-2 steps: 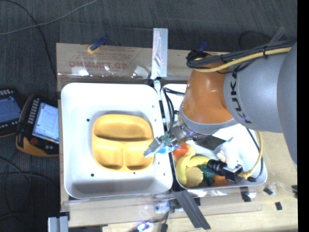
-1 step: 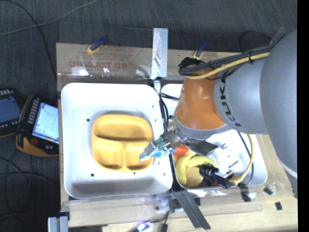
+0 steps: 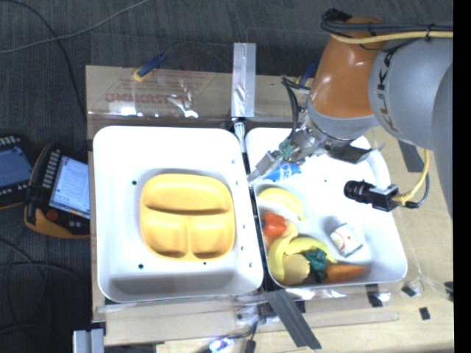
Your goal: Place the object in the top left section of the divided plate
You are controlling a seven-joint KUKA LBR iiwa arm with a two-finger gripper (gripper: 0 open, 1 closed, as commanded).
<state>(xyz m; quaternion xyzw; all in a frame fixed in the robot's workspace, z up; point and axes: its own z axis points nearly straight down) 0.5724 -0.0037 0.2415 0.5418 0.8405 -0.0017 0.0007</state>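
A yellow divided plate (image 3: 188,215) lies in the left white bin (image 3: 118,160), with one long section at the top and two smaller ones below; nothing lies in it. My gripper (image 3: 278,159) hangs over the upper left corner of the right bin (image 3: 390,219), close to the wall between the bins. Just beneath it is a small blue and white item (image 3: 292,170); whether the gripper has hold of it is not visible. The arm's orange band (image 3: 346,72) and grey body cover the right bin's far side.
The right bin holds toy food: a yellow piece (image 3: 283,197), a red tomato (image 3: 272,225), a banana (image 3: 294,252), a green piece (image 3: 316,259), a carrot (image 3: 344,272) and a small white cup (image 3: 346,239). A black cylinder (image 3: 368,192) with cable juts from the arm.
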